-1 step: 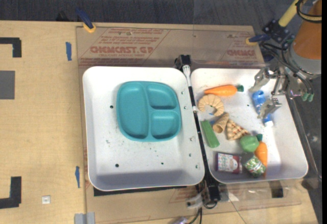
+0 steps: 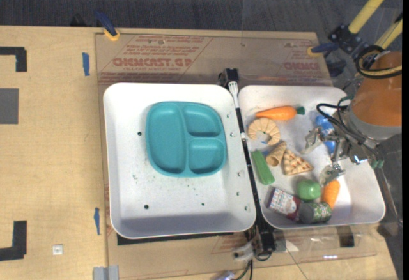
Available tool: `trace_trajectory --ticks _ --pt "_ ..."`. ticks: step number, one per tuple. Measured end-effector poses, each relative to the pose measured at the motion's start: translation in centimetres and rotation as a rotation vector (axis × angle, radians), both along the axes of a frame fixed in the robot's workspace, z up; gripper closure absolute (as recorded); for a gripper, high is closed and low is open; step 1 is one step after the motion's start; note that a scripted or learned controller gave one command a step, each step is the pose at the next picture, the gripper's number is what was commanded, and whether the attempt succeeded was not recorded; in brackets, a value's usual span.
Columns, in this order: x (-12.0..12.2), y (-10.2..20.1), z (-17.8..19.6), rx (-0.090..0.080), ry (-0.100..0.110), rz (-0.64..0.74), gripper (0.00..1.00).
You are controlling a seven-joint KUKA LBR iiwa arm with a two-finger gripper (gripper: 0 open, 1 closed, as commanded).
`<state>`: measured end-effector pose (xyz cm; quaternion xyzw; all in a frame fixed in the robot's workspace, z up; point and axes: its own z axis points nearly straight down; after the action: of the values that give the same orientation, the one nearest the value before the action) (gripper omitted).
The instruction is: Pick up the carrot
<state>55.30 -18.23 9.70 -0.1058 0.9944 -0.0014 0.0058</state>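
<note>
I see carrot (image 2: 277, 113) lying at 12 o'clock in right bin (image 2: 374, 208), tip toward left bin (image 2: 121, 208). Gripper (image 2: 324, 142) low over right bin centre, at carrot's 4 o'clock, apart from it. Cannot tell its state. Teal tray (image 2: 186, 138) in left bin. Smaller orange piece (image 2: 331, 193) at right bin's 5 o'clock.
</note>
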Motion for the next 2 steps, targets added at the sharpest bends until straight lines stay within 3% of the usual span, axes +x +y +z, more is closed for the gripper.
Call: trace_trajectory --ticks 1,2 --pt "-5.3 -1.5 -0.46 0.007 -0.025 -0.021 0.0" --pt "-5.12 -2.37 -0.57 0.002 -0.018 0.378 0.0"
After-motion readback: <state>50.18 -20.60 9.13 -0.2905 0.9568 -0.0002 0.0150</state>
